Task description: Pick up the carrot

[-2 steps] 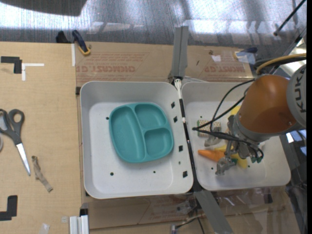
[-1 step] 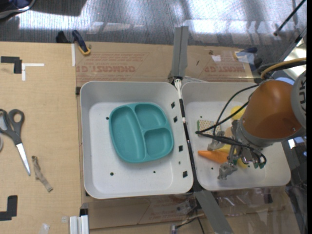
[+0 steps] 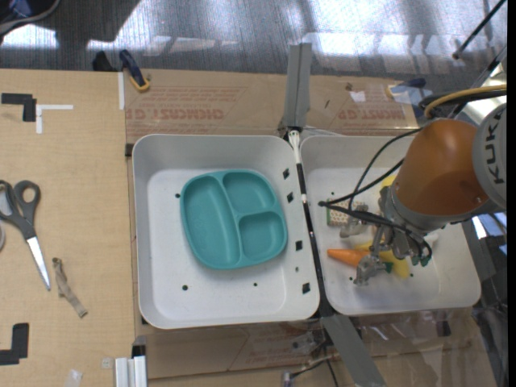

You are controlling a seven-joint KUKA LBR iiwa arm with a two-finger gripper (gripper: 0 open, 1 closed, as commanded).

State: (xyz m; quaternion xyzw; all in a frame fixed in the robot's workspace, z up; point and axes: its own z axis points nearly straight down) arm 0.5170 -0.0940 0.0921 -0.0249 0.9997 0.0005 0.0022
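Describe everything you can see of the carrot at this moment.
The carrot is a small orange piece, tapered, with a smooth surface that looks like plastic, as a toy would. It lies flat on the floor of the right bin, its pointed end toward the divider between the bins, its thicker end running under the gripper, which hides that end. A yellow item sits right beside the hidden end. Whether the gripper touches the carrot cannot be told from this view.

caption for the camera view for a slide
KUKA arm's gripper lowered over the carrot in the right bin; teal divided plate in the left bin.
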